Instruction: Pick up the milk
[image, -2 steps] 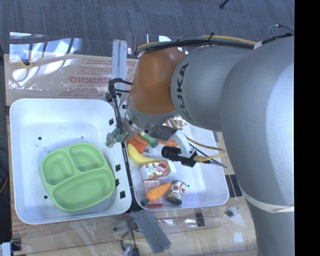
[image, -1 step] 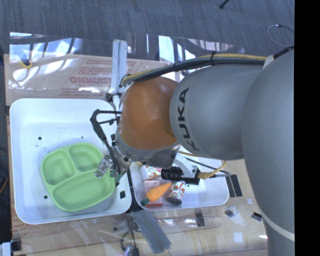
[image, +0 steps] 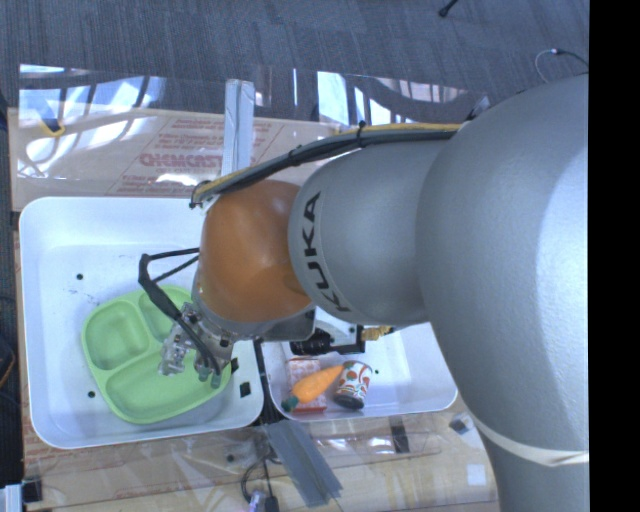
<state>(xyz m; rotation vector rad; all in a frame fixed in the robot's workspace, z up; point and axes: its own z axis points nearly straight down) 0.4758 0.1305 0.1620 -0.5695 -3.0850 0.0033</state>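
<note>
- The milk (image: 352, 385) looks like a small white container with red and brown print, lying in the right bin (image: 432, 385) at roughly 6 o'clock in the view. It's just at 3 o'clock of an orange carrot (image: 316, 383).
- Can't read anything on it, too small.
- The grey arm (image: 400, 250) says "KUKA" on the side.
- The gripper (image: 192, 358) sits over a green divided plate (image: 120, 345) in the left bin (image: 50, 300). Honestly can't tell if it's released or clenched.
- The brown sheet (image: 150, 150) at 11 o'clock has red print, maybe "CHEMCAST".
- Dark grey floor beyond the bench.
</note>
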